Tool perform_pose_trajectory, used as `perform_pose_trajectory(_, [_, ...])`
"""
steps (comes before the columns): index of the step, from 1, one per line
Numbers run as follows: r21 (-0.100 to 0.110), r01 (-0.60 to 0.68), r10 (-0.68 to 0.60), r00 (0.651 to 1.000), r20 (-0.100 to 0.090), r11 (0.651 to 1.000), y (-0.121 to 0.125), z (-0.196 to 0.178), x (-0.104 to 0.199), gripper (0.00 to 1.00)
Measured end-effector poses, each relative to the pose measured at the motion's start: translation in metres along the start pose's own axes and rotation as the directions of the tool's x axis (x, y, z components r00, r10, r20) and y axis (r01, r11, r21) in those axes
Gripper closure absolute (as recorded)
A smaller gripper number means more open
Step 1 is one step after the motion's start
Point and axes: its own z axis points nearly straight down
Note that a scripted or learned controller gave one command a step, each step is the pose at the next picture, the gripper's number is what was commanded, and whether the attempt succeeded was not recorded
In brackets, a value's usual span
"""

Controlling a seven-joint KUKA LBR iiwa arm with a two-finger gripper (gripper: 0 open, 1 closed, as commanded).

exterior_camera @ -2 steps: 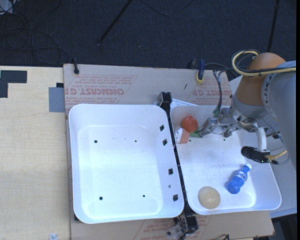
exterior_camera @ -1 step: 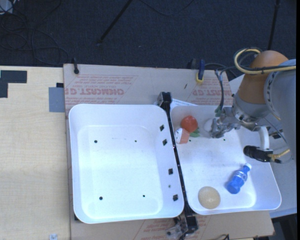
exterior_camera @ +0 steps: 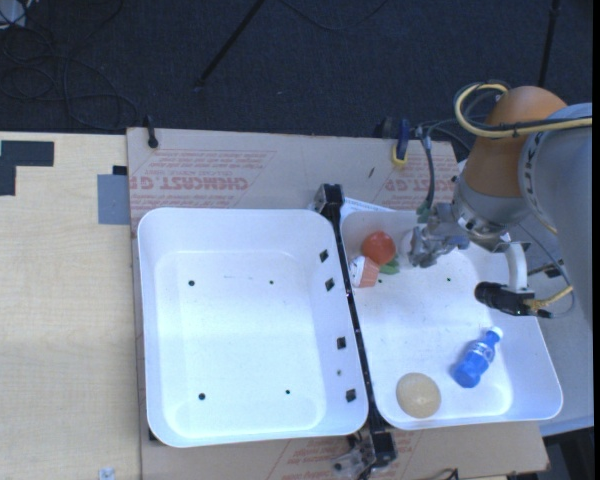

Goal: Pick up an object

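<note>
Camera view. We see the arm (exterior_camera: 540,158) entering from the right, its orange band above the wrist, with the jaws (exterior_camera: 427,249) lowered over the far part of the right bin (exterior_camera: 535,393). The picture is too coarse at the jaws for us to tell whether they stand open or closed, and we see nothing between them.

Just to the left of the jaws, near the far left corner of the same bin, lies a red-orange object (exterior_camera: 379,247). Just beyond it from the jaws, against the divider between the bins, we note a small white and orange item (exterior_camera: 364,271) with a bit of green beside it; its kind is too small to make out. We cannot tell whether these two touch each other.

On the near side of the jaws and somewhat to their right, a blue bottle (exterior_camera: 474,359) lies tilted on the bin floor, cap pointing toward the far right. Near the bottle, toward the bin's front wall and almost straight in front of the jaws, rests a pale round object (exterior_camera: 418,394). Both are well apart from the jaws.

To the right of the jaws, a black fitting (exterior_camera: 502,297) with cables hangs beside the arm over the bin's right part.

Well to the left of the jaws, past the divider, sits the left bin (exterior_camera: 160,268). Both bins rest on a cardboard sheet (exterior_camera: 220,173) laid on the tabletop (exterior_camera: 50,308).
</note>
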Motion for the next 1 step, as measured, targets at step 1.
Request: perform_pose_trajectory(1, [-0.018, 0.004, -0.004, 1.000, 0.001, 1.000, 0.0026, -0.1321, 0.0460, 1.00])
